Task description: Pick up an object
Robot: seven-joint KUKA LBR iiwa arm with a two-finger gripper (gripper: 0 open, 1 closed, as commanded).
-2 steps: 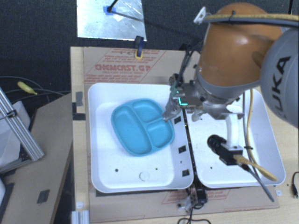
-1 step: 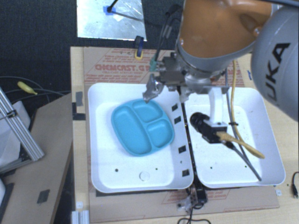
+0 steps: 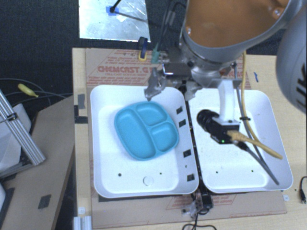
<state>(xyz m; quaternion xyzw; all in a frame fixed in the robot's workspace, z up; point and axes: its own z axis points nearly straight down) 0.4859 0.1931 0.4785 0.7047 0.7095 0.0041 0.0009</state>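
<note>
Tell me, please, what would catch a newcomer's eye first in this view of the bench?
The bright blue divided plate stands out most, lying in the white bin on the view's left. Next comes the arm's broad orange band, looming at the top right. Below it, the pincer hangs by the plate's far edge, at the back of that bin.

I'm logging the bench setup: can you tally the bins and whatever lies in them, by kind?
White bins: 2, the left bin and the right bin
Blue divided plate: 1, in the left bin
Total: 3
</note>
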